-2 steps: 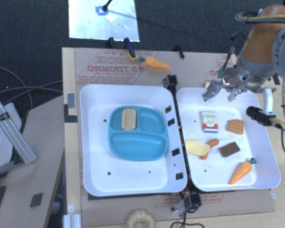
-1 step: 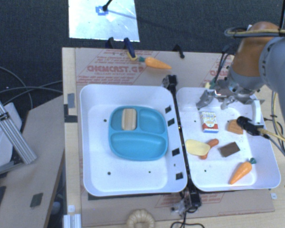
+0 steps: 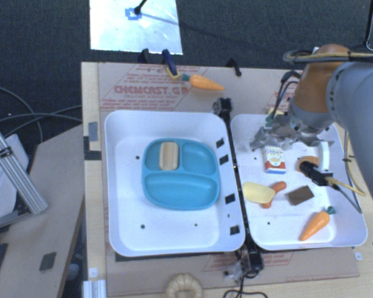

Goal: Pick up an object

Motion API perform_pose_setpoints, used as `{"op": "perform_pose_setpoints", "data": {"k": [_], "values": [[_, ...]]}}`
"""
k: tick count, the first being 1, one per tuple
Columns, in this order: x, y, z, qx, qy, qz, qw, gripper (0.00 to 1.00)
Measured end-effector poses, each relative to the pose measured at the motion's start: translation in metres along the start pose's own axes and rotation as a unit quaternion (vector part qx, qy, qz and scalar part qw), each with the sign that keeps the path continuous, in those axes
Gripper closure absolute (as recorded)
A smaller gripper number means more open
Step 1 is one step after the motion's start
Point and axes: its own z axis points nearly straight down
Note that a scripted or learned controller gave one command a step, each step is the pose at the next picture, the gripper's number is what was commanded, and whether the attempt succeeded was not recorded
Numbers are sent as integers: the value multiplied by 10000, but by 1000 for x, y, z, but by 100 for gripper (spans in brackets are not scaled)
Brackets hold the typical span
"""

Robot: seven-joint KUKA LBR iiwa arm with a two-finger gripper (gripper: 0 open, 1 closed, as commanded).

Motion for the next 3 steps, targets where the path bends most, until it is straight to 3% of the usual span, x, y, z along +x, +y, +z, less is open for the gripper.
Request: {"op": "perform_pose_setpoints", "data": {"k": [1, 3], "values": [[0, 1, -13, -13, 6, 7, 10000, 100], [0, 11, -102, -5, 12, -14, 10000, 100]]}}
